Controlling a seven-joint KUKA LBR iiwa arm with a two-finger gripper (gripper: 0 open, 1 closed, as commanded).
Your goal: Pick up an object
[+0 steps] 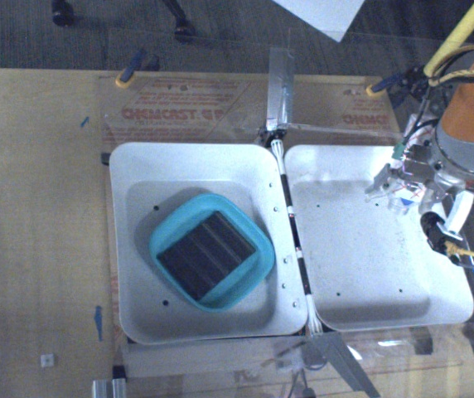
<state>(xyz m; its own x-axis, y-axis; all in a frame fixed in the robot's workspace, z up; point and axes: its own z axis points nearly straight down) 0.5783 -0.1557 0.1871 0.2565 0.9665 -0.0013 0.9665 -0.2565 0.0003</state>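
A light-blue, rounded-square object (pixel 212 249) with a dark ribbed panel on top lies tilted in the middle of the left bin (pixel 129 181). My gripper (pixel 397 187) hangs over the upper right part of the right bin (pixel 361 255), far to the right of the blue object. The grey wrist with its orange band (pixel 467 114) reaches in from the right edge. I see nothing in the gripper.
A metal divider (pixel 291 230) with screws separates the two bins. Cables and a yellow hose (pixel 461 27) run along the arm at the upper right. A clear sheet (pixel 179 110) is clamped to the wooden bench behind the bins.
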